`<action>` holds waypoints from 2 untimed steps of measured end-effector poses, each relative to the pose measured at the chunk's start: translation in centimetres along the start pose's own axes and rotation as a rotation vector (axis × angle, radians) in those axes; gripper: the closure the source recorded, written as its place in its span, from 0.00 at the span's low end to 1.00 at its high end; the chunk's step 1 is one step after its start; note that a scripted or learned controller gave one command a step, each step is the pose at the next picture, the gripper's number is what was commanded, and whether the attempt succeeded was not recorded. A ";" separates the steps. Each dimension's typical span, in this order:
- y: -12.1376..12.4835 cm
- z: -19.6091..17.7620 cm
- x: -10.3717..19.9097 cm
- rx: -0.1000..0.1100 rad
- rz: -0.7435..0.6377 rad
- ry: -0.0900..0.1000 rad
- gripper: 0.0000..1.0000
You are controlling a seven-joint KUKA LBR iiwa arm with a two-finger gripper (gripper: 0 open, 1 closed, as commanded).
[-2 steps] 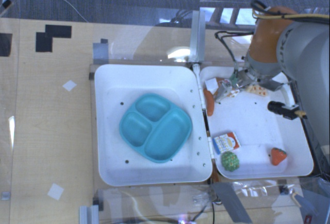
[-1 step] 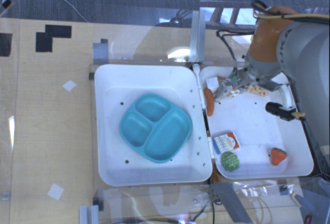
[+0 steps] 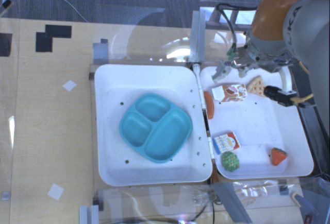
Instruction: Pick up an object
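Bins side by side on the bench: the left bin (image 3: 105, 130) has a blue divided plate (image 3: 156, 127) sitting about in the middle, tilted a bit, with a band of bare white floor all around it, widest along the left wall and the far edge.

The right bin (image 3: 296, 130) is where all the small stuff is. A little carton (image 3: 230, 92) with brown and white print lies near the far end, and a cracker-looking wedge (image 3: 254, 85) is just right of it. An orange-red sausage shape (image 3: 209, 105) runs along the left wall, pretty much hugging the divider between the bins. Down at the near end there's a small orange and white box (image 3: 226, 142), with a green bumpy thing (image 3: 230, 161) just below it, close to the near-left corner. A strawberry (image 3: 278, 156) sits near the near-right corner. The middle of this bin is open floor, so plenty of room there.

The arm comes in from the right, and the gripper (image 3: 234, 66) hangs over the far edge of the right bin, just above the carton and the wedge. Honestly can't tell if the fingers are spread or closed; nothing is visibly between them. A black part (image 3: 276, 94) of the rig sticks out right beside the wedge.
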State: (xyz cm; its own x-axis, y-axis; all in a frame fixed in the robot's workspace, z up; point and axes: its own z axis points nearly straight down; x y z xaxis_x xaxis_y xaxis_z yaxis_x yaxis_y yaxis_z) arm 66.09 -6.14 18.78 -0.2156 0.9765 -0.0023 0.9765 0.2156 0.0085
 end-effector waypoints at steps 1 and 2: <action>-0.4 1.0 -6.1 0.001 -0.146 -0.001 0.00; -2.3 4.4 -13.2 0.002 -0.165 -0.001 0.00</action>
State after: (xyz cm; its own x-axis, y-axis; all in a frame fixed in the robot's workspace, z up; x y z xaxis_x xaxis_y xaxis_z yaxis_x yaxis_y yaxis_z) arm 66.70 -19.51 14.38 -0.3727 0.9279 -0.0049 0.9279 0.3728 0.0058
